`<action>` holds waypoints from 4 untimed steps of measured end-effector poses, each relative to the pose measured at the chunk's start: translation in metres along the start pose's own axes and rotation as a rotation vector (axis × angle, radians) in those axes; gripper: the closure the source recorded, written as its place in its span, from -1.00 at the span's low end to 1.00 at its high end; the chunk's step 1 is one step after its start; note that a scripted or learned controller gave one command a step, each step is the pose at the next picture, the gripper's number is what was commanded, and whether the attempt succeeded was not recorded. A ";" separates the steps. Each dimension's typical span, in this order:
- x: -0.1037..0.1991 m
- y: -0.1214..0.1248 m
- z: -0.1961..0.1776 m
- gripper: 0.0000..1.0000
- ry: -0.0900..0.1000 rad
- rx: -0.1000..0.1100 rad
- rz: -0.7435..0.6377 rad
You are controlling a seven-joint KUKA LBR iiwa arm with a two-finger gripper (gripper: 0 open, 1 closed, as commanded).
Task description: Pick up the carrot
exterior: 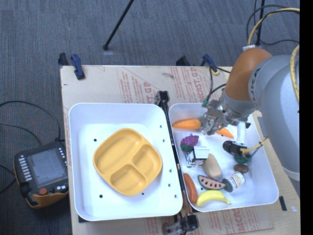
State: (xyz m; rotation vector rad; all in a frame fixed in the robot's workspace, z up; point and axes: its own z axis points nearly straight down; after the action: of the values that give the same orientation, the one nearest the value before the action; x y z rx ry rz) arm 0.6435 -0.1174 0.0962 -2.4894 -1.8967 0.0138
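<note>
The carrot (187,124) is an orange tapered piece lying on its side at the back left of the right bin (266,180). My gripper (213,123) hangs just past the carrot's right end, low over the back of that bin, beneath the arm's orange band (244,77). A second small orange piece (225,131) peeks out to the right of the gripper. Nothing shows between the gripper and the carrot, and the two look close or touching.
The right bin also holds purple grapes (189,142), a white-and-black box (198,154), a beige potato (212,166), a watermelon slice (209,182), a banana (213,198), a red sausage (190,187) and a small bottle (234,181). A yellow divided plate (128,160) lies in the left bin (80,131).
</note>
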 end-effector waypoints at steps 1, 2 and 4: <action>0.000 0.000 0.000 -1.00 -0.001 0.001 -0.001; 0.000 0.000 -0.009 1.00 0.000 0.005 -0.003; -0.001 -0.001 -0.019 1.00 0.000 0.010 -0.006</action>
State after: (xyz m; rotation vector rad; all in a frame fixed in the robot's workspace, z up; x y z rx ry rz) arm 0.6430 -0.1178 0.1148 -2.4779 -1.8992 0.0229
